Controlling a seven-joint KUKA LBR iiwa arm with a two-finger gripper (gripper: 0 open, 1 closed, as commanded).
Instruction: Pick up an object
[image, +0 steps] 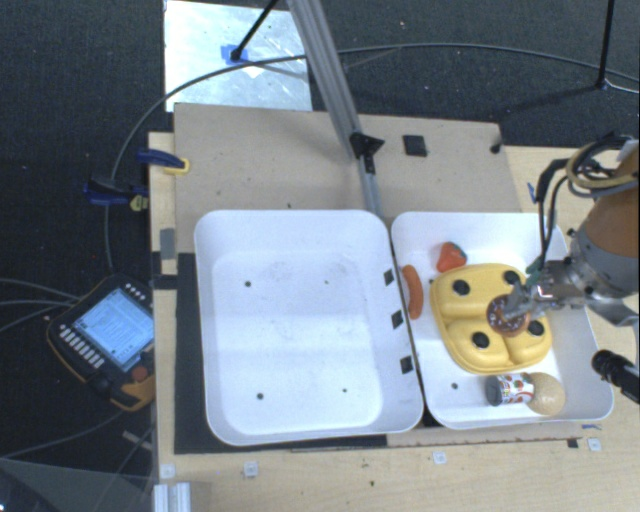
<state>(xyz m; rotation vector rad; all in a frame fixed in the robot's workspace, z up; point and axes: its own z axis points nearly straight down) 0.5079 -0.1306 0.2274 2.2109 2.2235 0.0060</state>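
The grey arm (608, 240) reaches in from the right edge, its orange band above the wrist, dark cables looping over its upper side. Its wrist leans leftward and down over the right white bin (580, 345), ending in the claw (503, 315). The claw sits low over the top of a yellow toy with black dots (485, 318), a lumpy, lobed plastic piece lying in the middle of that bin. The claw's tip looks to be at or touching the toy's upper face, but whether its fingers are apart or together cannot be told from this angle, and nothing is seen clamped between them.

Up and to the left of the claw lies a small orange-red toy piece with a green tip (450, 256), just beside the yellow toy's far edge. Left of the claw, along the bin's left wall, lies an orange sausage-shaped toy (411, 290). Below the claw, near the bin's front wall, rests a small can with a red and white label (510, 389); its print is too small to read. Touching the can on its right is a beige egg-shaped object (546, 394).

Far left of the claw is the left white bin (225, 250). Both bins sit on the brown surface (280, 160).
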